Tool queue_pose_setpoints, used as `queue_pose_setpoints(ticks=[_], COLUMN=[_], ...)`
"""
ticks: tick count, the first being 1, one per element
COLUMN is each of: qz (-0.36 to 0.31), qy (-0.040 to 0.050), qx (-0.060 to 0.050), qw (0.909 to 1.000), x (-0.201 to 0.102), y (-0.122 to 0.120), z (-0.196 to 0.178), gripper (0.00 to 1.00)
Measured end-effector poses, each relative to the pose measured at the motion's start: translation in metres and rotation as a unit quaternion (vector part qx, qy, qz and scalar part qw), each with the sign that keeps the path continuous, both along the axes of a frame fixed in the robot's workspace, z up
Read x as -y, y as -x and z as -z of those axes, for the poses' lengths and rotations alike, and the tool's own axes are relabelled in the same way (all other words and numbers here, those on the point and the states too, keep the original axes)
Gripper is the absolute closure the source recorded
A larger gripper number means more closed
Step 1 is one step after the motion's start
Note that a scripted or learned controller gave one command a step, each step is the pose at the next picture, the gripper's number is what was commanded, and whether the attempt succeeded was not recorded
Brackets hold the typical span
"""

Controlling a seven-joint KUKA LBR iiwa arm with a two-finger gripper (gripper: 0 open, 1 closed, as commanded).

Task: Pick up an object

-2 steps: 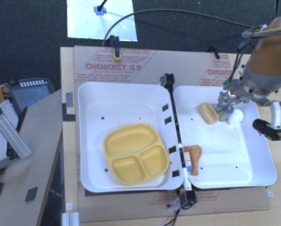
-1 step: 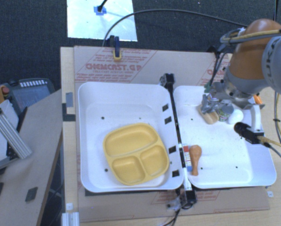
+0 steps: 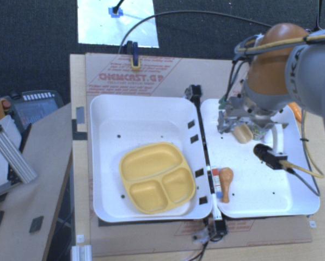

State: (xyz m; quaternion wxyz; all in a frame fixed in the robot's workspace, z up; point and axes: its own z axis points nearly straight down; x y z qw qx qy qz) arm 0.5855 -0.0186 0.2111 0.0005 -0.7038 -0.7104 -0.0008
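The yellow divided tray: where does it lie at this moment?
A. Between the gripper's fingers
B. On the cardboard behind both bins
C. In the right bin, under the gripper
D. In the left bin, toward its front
D. The yellow divided tray lies flat on the floor of the left bin, in its front half, well apart from the gripper, which is over the right bin.

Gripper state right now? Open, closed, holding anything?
Gripper: cannot be told. It sits low over the right bin, next to a tan object; the wrist hides whether anything is held.
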Motion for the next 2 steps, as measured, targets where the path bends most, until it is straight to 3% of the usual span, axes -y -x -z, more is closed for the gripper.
queue_pose_setpoints(ticks=[2], qz=[0.000], qy=[-0.0002], qx=[0.000], qw=[1.0000], x=[-0.102], y=[-0.003], z=[-0.011], gripper=[1.00])
